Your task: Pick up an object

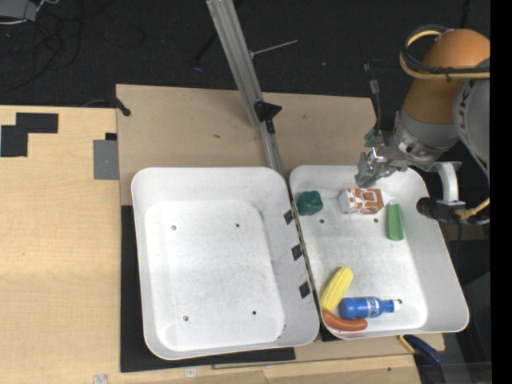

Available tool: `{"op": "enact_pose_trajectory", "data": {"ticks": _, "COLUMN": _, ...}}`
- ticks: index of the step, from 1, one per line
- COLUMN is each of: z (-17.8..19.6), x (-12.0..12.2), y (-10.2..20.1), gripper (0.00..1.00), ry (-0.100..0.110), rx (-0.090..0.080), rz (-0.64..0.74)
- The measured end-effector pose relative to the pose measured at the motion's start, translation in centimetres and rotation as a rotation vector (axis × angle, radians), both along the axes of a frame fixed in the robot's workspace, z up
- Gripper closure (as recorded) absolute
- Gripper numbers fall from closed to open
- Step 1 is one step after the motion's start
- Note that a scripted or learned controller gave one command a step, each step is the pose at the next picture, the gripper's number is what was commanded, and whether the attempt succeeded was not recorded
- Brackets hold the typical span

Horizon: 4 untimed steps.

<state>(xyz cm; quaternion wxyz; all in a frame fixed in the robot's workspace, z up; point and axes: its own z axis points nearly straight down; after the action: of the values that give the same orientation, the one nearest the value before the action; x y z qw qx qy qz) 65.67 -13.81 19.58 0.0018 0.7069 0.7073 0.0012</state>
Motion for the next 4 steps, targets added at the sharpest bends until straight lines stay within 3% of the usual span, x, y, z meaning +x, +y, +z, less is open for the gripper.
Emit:
{"op": "enact_pose_trajectory", "data": {"ticks": 1, "z": 6.3, "x": 0.7, "y": 0.0, "gripper": 1.00, "ry": -0.002, "rx": 0.000, "rz": 0.002}}
{"op": "enact_pose_trajectory", "data": {"ticks": 2, "z": 9.3, "x": 0.7, "y": -0.1, "gripper": 1.00, "ry": 0.002, "rx": 0.000, "rz": 0.002}}
{"op": "enact_pose_trajectory", "data": {"ticks": 4, "z": 8.0, "x": -4.5, "y": 7.4, "gripper": 1.00, "ry": 0.009, "rx": 0.003, "rz": 0.002}}
